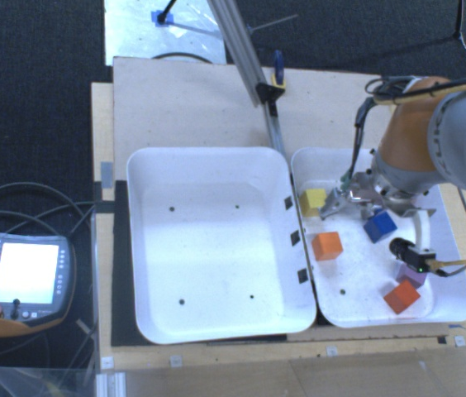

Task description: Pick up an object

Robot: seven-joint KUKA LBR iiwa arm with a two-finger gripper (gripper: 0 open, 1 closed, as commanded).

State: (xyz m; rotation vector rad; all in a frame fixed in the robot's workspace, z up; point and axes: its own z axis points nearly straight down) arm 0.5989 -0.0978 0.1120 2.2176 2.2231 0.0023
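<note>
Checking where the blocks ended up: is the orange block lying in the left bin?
No, the orange block lies in the right bin, near its left wall.

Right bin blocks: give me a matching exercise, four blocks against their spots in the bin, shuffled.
Blocks:
1. yellow block
2. orange block
3. blue block
4. red block

Spots in the right bin, as the camera sees it:
A. near the bottom right corner
B. by the left wall, below the yellow one
C. upper left, just left of the gripper
D. middle, under the wrist

Pairs: 1-C, 2-B, 3-D, 4-A
</note>
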